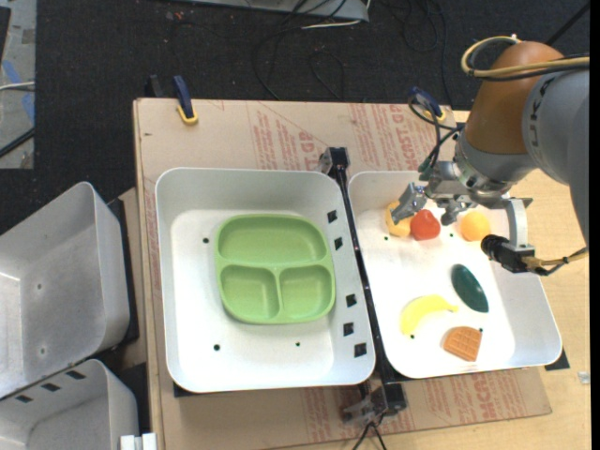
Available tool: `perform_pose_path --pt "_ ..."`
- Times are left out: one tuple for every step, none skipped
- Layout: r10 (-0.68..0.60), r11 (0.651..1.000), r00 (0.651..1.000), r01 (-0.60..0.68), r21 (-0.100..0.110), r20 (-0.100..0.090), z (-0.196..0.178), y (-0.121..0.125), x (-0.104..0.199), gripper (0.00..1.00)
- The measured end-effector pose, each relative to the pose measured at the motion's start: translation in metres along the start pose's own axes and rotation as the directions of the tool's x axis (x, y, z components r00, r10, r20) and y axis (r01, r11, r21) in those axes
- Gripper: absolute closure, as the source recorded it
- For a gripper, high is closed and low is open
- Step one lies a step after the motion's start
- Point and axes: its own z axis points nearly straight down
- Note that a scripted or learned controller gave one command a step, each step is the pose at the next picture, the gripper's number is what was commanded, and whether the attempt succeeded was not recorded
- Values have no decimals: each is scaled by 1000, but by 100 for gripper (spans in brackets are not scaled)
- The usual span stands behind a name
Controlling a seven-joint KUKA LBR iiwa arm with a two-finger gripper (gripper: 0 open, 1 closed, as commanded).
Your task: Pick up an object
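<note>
My gripper (429, 212) hangs over the back of the right bin (534, 345), fingers spread open. A small red object (425, 225) sits between and just below the fingertips, resting on the bin floor; I cannot tell whether they touch it. A yellow-orange piece (395, 221) lies right against its left side, and an orange ball (474, 225) is to its right. Nearer the front lie a dark green oval (469, 287), a yellow banana (424, 312) and an orange waffle-like piece (461, 342).
The left bin (187, 345) holds a green divided tray (277, 268). A black divider (349, 251) runs between the bins. The arm's grey and orange body (525, 111) reaches in from the right. Blue clamps (186, 101) grip the bench's back edge.
</note>
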Motion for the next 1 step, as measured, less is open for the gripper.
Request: perform_pose_path --pt "0 1000 1000 0 -2 1 61 7 -2 0"
